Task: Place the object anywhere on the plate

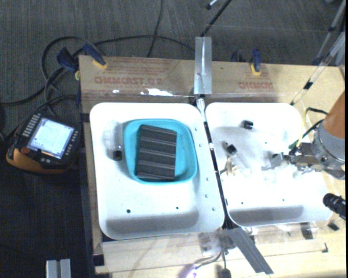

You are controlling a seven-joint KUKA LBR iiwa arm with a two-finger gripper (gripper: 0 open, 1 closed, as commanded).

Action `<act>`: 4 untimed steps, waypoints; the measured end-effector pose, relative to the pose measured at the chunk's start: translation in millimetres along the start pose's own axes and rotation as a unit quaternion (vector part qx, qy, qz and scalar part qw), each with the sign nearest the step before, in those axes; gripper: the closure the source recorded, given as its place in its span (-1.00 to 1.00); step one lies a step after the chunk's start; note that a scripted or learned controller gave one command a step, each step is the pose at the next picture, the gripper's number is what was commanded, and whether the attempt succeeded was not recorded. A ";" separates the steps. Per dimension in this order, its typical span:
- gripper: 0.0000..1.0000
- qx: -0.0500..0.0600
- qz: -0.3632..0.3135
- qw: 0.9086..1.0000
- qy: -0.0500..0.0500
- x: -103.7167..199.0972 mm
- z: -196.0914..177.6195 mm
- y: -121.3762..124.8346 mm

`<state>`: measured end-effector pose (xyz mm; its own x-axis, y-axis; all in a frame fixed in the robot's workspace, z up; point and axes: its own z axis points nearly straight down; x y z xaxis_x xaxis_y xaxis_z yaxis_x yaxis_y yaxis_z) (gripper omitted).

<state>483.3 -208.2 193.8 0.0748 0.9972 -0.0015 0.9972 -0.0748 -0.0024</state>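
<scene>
Two white bins sit side by side on the bench nearest us, the left bin (151, 213) and the right bin (267, 210), touching along a shared middle edge. We count one plate (188, 155), turquoise and roughly square with rounded corners, lying in the upper half of the left bin. One dark ribbed block (156, 152) rests on it, slightly tilted, inside the rim. Just left of the plate we note one pale, translucent lump (111, 135) and one small dark piece (117, 153) touching the plate's edge. In the right bin we count two small dark bits, one near the top (247, 124) and one lower left (230, 149), plus a pale scrap (230, 168) below the second. One arm (336, 132) reaches in from the right; its gripper (276, 160) hangs low over the right bin's middle, well apart from the plate. We cannot tell how its claw is set. One handheld pendant (46, 141) with a lit screen lies on the floor at left.
</scene>
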 end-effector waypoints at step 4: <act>-1.00 0.000 -0.010 1.000 -0.001 15.7 -46.1 -1.1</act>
<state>483.5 -192.4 239.9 0.0547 0.9985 -0.0028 0.9985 -0.0547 -0.0020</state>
